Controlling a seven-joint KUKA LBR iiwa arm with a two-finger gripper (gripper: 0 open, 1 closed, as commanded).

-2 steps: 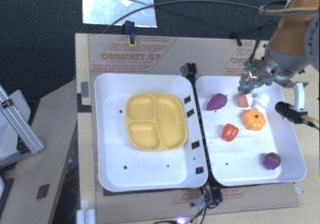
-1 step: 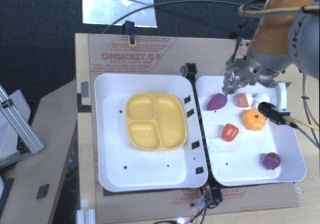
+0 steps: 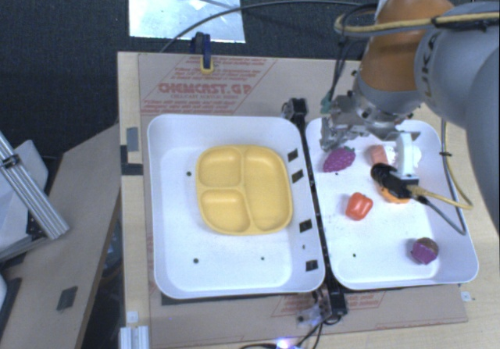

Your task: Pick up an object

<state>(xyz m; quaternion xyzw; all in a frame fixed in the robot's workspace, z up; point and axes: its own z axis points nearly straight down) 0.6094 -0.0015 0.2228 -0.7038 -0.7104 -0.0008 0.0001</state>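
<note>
The likeliest thing to take is the purple grape bunch [image 3: 339,158], lying in the right bin [image 3: 375,265] right at the tip of the pincer [image 3: 334,139], on its camera-facing side. It looks like a small toy of plastic or rubber: light, perhaps slightly yielding, knobbly rather than slick, and not fragile. I judge that a hold across its narrower width, over the middle of the lump, would be safest, since the bumps could let it roll out of an edge grip. The pincer hangs low over the bunch. Whether it is released or clenched I cannot tell, nor whether it touches the bunch. Just beside it, toward the arm, lies a pink piece [image 3: 378,154]; a little farther off is a red-orange pepper [image 3: 358,205]; well apart is a dark purple fruit [image 3: 423,250]. Farthest, away from the arm, the left bin [image 3: 173,261] carries a yellow divided plate [image 3: 234,176]. Both bins rest on the desk [image 3: 234,74].
</note>
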